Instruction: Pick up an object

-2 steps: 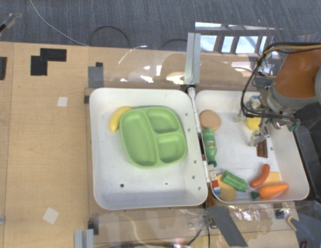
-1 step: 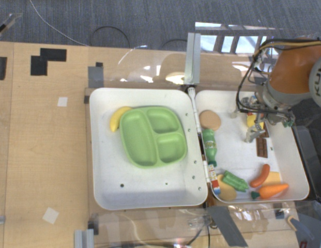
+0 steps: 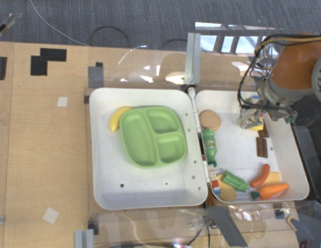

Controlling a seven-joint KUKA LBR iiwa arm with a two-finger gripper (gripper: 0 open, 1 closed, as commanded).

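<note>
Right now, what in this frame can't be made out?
- Gripper: too small and blurred against cables to tell its state or any hold.
- Banana: partly hidden under the green tray.
- Brown item: overlapped by the green pepper; identity unclear.

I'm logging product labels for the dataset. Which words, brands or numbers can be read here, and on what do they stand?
None can be read.
green bottle: its label shows only a pale blur.
brown bar: no lettering resolves.
black shapes on the bench: plain blocks, not letters.
</note>
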